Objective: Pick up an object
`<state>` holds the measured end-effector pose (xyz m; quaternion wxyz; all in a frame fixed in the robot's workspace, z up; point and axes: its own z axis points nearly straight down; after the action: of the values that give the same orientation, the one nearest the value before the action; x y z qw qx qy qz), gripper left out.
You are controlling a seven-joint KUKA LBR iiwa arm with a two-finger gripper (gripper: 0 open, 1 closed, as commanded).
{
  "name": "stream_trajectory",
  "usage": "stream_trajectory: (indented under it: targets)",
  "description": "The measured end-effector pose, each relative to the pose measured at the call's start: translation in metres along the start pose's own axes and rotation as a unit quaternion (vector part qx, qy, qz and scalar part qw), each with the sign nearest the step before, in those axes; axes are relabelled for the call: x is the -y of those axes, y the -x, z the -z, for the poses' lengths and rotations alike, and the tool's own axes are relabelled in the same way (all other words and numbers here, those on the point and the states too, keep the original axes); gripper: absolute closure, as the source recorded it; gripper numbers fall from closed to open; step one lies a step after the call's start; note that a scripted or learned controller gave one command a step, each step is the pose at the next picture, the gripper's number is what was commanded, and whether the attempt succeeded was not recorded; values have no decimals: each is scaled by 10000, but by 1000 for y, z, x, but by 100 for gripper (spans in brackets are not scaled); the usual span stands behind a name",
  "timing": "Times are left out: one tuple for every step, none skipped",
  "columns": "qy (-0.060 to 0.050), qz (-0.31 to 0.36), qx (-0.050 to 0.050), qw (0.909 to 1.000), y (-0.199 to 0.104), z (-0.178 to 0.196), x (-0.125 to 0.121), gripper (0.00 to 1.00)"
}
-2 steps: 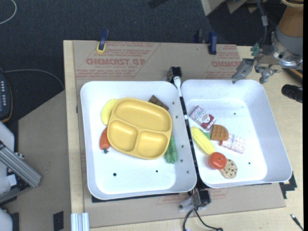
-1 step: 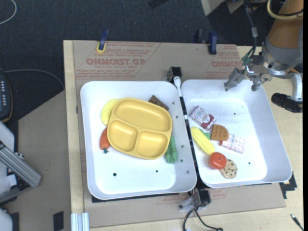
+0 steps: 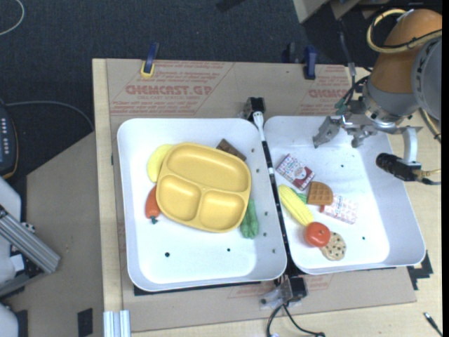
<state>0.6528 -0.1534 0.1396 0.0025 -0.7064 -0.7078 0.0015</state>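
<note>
My gripper (image 3: 339,137) hangs over the far part of the right bin (image 3: 393,209), its two grey fingers spread apart and open, with nothing between them. Nearer the camera in that bin lie a red-and-white packet (image 3: 293,171), a yellow corn cob (image 3: 296,203), a brown waffle piece (image 3: 320,193), a pink wrapper (image 3: 342,209), a red tomato (image 3: 317,234) and a chocolate-chip cookie (image 3: 334,246). The packet is the closest of these to the gripper, lying below and to its left.
The left bin (image 3: 140,244) holds a yellow divided plate (image 3: 203,187), with a yellow fruit (image 3: 158,161), a red pepper (image 3: 152,206), a green vegetable (image 3: 249,221) and a brown piece (image 3: 230,148) around its rim. A ridge (image 3: 270,188) separates the bins.
</note>
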Motion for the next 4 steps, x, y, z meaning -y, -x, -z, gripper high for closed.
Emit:
stream_trajectory:
  targets:
    - [5,1,3,10000,-1,-53,0,0]
    - [39,3,11,10000,-1,-38,-1,100]
    - [50,-15,15,10000,3,9,6,100]
    - [69,-3,19,10000,0,67,-5,100]
